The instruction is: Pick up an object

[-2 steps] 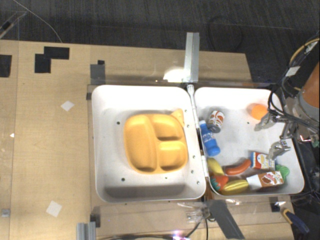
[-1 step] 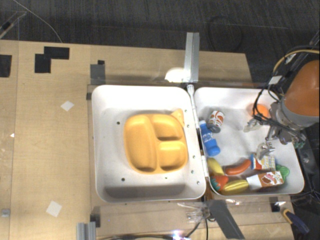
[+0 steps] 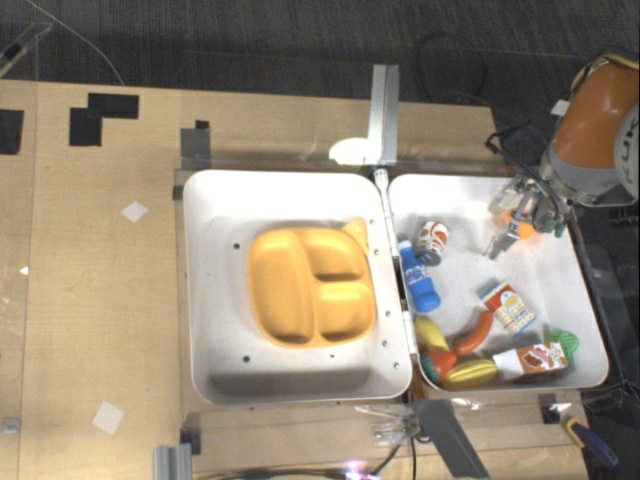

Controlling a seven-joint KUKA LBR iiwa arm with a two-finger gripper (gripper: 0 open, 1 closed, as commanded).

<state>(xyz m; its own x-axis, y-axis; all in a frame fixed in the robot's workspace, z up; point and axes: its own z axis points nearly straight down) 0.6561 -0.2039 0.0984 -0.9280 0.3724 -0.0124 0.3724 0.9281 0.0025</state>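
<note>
The end effector (image 3: 517, 226) hangs over the upper right part of the right bin (image 3: 560, 268), its metal fingers pointing down and left. A small orange piece shows at its tip, but whether it is gripped or part of the tool cannot be told, nor how far the fingers stand apart. Nearest, to its left, lies a small red-and-white can (image 3: 432, 238), tipped on its side. Further left and lower, against the bin's wall, lies a blue bottle (image 3: 416, 280). Below the end effector sits a small white and orange carton (image 3: 508, 308), touching a red sausage (image 3: 475, 334). Well to the left, the other bin (image 3: 215, 268) carries a yellow divided tray (image 3: 309, 285).
</note>
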